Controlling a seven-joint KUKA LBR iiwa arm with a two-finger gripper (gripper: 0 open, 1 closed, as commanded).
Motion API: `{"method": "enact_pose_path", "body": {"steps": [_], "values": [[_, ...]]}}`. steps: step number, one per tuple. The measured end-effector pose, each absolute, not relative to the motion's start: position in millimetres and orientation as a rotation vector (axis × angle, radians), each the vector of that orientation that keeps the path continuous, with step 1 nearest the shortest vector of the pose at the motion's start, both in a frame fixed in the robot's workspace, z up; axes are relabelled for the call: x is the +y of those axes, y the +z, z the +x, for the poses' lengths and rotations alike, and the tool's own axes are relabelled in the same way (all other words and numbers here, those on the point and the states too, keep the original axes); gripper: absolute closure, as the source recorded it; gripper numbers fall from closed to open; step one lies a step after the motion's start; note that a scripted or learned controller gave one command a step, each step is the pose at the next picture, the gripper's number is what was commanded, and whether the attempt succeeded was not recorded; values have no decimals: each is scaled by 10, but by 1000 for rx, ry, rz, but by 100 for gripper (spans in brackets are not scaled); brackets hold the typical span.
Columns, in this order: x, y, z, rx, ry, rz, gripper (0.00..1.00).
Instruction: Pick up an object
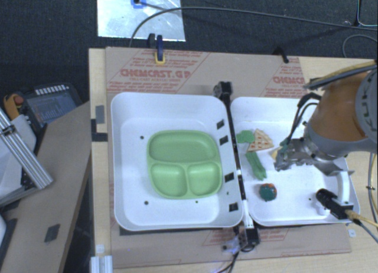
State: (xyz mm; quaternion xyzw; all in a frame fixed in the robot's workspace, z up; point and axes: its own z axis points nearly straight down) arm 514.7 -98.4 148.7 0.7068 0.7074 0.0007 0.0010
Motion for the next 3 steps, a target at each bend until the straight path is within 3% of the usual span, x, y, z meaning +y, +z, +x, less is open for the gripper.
{"method": "enact_pose_path", "body": {"steps": [3], "values": [[-1025, 3008, 5164, 2222, 6, 2213, 100]]}}
